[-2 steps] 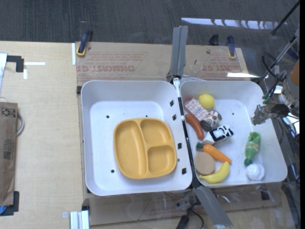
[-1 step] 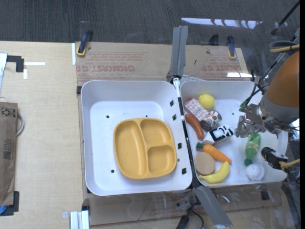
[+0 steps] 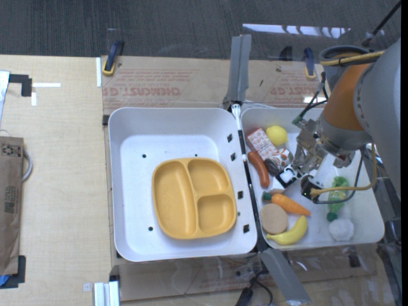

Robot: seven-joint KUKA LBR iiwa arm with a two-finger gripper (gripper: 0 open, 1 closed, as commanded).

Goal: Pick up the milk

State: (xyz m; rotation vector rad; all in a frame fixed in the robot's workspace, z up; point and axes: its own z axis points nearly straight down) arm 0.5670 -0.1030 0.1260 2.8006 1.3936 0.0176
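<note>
The milk (image 3: 262, 143) is a small red-and-white carton lying tilted in the right bin (image 3: 357, 241), near its left wall. A yellow lemon (image 3: 276, 134) touches its right side. My gripper (image 3: 292, 169) hangs low in the bin, just to the right of and below the carton, over a small dark object. The grey wrist with its orange band (image 3: 341, 104) reaches in from the right and hides the bin floor behind it. Nothing of the carton is seen inside the gripper.
A red sausage (image 3: 258, 168), carrot (image 3: 291, 204), round tan biscuit (image 3: 275, 219) and banana (image 3: 289, 233) crowd the right bin's front left. Green item (image 3: 338, 190) and white ball (image 3: 341, 229) lie at its right. The left bin (image 3: 127, 171) holds a yellow divided plate (image 3: 194, 197).
</note>
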